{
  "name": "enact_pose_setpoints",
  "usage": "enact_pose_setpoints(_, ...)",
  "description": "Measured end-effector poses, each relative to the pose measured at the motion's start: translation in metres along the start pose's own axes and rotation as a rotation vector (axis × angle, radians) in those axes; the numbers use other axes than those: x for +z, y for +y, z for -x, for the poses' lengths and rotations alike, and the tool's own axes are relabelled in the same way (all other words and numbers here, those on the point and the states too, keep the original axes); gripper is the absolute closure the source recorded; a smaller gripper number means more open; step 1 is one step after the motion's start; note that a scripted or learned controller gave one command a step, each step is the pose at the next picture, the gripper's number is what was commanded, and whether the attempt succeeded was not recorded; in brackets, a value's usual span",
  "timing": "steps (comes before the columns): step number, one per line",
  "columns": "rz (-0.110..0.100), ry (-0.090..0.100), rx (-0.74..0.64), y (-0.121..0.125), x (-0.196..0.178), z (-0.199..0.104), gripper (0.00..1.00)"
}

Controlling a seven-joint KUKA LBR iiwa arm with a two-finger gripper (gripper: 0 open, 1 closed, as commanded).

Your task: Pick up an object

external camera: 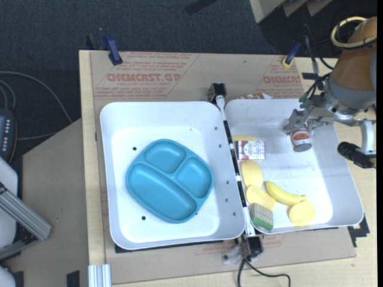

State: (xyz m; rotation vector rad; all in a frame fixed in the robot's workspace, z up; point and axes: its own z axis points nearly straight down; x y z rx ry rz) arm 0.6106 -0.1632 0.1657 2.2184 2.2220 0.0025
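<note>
My gripper (pixel 301 126) hangs over the back of the right bin (pixel 335 178), reaching in from the right. Directly below its tip stands a small red and white can (pixel 301 141); whether the two touch I cannot make out. A red and white carton (pixel 251 149) lies by the bin's left wall. Below it are a pale yellow piece (pixel 252 173), another yellow piece (pixel 259 195), a banana (pixel 285 193), a round yellow fruit (pixel 301 213) and a green and brown block (pixel 262 216).
The left bin (pixel 119 124) holds a blue divided plate (pixel 169 179). Both bins rest on a cardboard-covered bench (pixel 179 70) with blue clamps at the back. The grey arm with its orange band (pixel 353 70) stands over the right bin's far right corner.
</note>
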Motion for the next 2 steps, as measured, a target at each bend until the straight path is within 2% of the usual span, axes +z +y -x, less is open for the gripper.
enact_pose_setpoints(1, -0.004, 0.001, 0.001, -0.03, 0.011, -0.063, 1.0)
enact_pose_setpoints(2, -0.003, 0.001, 0.0, -0.054, -0.036, -0.128, 1.0)
